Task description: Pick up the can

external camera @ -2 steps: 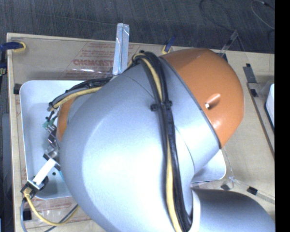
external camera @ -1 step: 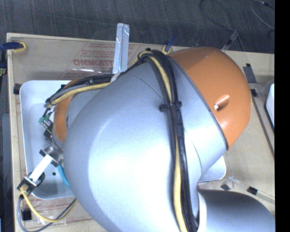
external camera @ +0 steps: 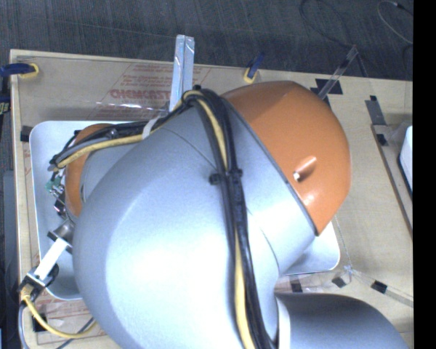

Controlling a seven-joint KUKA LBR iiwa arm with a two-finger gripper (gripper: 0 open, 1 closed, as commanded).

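the arm [external camera: 174, 224] fills most of the camera view, its grey housing reaching from the lower right across toward the left, with the orange band [external camera: 305, 151] uppermost at centre right. a bundle of black and yellow cables [external camera: 229, 195] runs along the top of the housing, held by a tie near mid-length, and a yellow cable [external camera: 54, 329] loops out at the lower left. beneath the arm lies a white bin [external camera: 40, 187], of which the left wall, part of the floor and a lower right corner are exposed. the bench [external camera: 363, 195] is tan, with a clear plastic sheet bearing red lettering [external camera: 138, 89] along its far edge and a blue clamp [external camera: 18, 70] at the far left corner. the end effector is hidden under the arm; its state cannot be told. the can's position cannot be determined, the arm covering the bin interior.
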